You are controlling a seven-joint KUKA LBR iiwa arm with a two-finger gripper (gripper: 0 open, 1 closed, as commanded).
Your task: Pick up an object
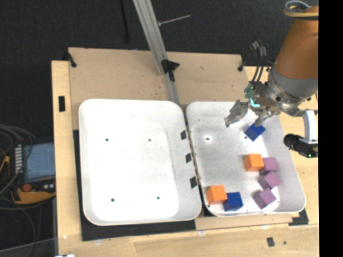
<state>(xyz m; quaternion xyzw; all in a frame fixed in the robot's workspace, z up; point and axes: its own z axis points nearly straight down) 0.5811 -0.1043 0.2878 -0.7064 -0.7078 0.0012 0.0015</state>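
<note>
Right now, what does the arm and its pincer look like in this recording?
The arm has a broad orange band above a grey wrist. Thin dark cables run down beside the wrist. The pincer is grey metal with slim fingers and a small teal spot at its base.

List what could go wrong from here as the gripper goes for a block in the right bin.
1. The gripper hangs by the blue block, apart from it; a descent from here may close beside it.
2. That block sits tilted, so the fingers might push it away.
3. The orange block and the purple blocks touch in a cluster near the right bin's wall; a grasp there may catch two or jam.
</note>
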